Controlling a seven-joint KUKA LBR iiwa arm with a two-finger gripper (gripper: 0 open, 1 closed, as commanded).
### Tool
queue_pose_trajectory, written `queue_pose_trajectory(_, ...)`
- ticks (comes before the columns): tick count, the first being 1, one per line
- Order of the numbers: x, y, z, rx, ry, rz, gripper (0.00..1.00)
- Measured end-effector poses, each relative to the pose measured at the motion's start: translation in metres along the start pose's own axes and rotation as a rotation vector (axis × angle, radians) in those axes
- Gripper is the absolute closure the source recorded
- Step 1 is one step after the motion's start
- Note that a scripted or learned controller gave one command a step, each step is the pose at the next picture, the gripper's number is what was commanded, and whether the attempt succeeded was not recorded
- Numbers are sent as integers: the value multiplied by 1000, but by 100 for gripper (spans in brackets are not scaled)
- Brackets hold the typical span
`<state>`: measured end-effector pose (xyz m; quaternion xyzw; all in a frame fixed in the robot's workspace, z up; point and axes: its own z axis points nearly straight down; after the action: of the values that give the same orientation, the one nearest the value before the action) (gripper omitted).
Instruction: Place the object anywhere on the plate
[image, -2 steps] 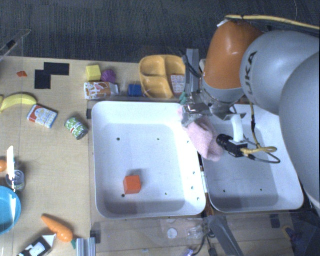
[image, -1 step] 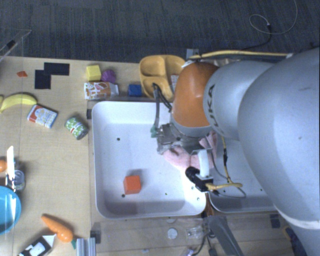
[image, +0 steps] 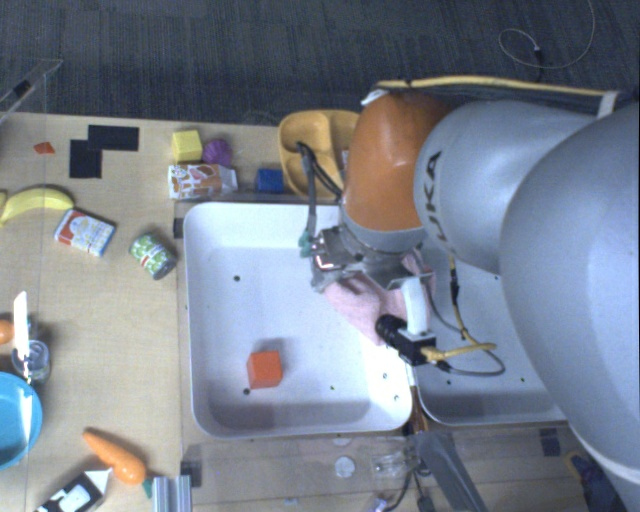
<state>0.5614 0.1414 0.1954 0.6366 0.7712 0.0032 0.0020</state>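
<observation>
- Small orange-red cube (image: 265, 369) lies on a shallow white plastic bin (image: 225, 290).
- At the bin's 9 o'clock, a curved yellow banana (image: 35, 203) and a red-and-white printed carton (image: 84, 232).
- At 12 o'clock, a yellow block (image: 186, 145), a purple lump (image: 217, 152) and a small blue block (image: 268, 180).
- At 8 o'clock, an orange carrot (image: 116, 457) and a bright blue bowl (image: 18, 420).
- Grey arm (image: 520, 240) carries an orange band (image: 390, 165).
- Pale pink plate (image: 368, 300) shows under the arm.

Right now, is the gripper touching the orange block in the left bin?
Apart. Camera view: orange block sits alone on the left bin floor; gripper is farther back, white floor between.
</observation>
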Motion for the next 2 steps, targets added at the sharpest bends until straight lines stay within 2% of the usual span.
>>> queue_pose_trajectory(1,81,-30,80,5,1,-163,100)
queue_pose_trajectory(2,22,28,38,2,0,-29,100)
